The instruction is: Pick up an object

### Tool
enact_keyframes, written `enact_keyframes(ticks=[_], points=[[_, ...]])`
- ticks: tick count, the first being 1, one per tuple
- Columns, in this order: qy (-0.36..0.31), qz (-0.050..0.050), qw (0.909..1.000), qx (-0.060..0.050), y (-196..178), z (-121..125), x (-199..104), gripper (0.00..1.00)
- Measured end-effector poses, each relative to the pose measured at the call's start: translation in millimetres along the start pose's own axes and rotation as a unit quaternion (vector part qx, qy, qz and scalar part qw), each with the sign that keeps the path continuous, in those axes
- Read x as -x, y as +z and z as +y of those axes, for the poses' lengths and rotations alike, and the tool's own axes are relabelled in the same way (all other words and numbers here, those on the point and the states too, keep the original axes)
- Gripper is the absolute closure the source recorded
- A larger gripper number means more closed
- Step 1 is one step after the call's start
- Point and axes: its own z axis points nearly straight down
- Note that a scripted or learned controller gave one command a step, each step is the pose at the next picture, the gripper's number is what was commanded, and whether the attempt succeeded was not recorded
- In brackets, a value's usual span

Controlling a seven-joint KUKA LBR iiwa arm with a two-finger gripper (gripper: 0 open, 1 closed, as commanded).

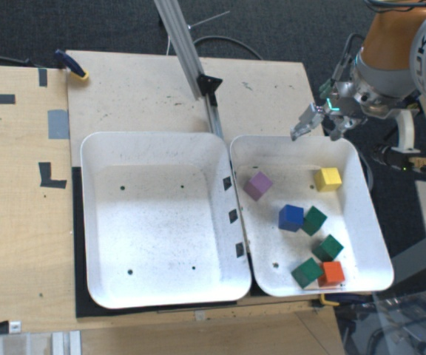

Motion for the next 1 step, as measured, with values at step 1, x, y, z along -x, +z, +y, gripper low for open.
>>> enact_keyframes(ticks=[1], points=[[-0.001, -0.001, 1.0000, 0.002, -2.2, 0.6, 0.1, 0.00]])
